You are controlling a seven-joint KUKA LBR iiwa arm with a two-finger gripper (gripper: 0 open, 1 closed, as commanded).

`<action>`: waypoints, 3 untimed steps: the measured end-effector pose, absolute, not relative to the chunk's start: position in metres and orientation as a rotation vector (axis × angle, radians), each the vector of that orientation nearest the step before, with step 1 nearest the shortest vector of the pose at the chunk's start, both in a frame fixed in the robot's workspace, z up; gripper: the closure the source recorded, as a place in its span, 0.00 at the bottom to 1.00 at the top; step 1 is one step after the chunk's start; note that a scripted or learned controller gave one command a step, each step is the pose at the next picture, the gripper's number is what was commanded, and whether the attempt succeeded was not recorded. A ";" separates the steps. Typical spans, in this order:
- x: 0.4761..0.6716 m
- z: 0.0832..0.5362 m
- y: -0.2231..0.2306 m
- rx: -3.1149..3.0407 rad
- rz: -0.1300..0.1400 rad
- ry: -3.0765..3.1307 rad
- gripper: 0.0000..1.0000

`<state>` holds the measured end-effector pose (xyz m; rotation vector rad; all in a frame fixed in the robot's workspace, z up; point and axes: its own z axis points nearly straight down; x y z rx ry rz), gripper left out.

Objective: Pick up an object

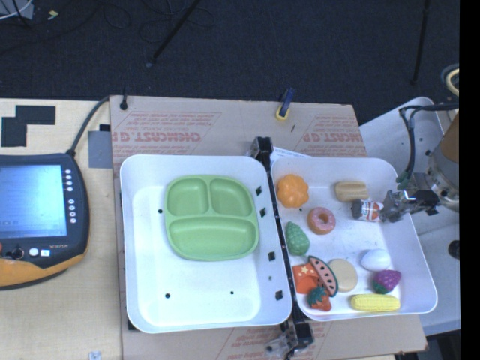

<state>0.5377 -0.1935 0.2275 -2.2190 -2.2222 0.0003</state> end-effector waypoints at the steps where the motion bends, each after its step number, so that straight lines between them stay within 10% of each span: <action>1: 0.530 0.231 -0.136 -2.213 0.001 -2.223 1.00; 3: 0.533 0.232 -0.038 -2.214 0.002 -2.224 1.00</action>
